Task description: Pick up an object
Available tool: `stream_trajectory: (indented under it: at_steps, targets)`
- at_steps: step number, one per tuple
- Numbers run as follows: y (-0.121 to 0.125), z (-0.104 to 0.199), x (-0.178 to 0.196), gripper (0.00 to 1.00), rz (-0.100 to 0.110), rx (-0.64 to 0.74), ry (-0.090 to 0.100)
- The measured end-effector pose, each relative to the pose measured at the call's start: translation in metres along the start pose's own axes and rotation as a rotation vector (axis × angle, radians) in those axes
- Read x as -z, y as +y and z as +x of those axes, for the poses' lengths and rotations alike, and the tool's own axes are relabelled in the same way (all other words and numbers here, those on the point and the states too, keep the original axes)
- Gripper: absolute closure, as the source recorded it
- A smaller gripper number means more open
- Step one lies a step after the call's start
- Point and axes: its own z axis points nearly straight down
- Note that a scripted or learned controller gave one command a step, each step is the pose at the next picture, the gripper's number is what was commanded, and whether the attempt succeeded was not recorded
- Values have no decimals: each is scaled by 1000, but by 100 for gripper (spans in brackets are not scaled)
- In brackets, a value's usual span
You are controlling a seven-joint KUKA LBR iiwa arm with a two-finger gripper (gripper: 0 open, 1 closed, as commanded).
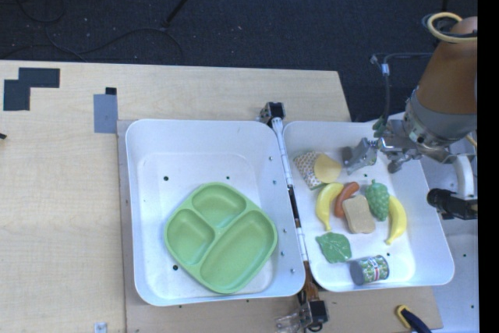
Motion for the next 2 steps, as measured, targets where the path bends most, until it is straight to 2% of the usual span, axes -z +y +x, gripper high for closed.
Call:
stream_trajectory:
  at_steps: [1, 2]
  targets:
    - [6, -32, -122, 0, -2, -1, -1]
    - [5, -33, -113, 100, 0, -6, 1]
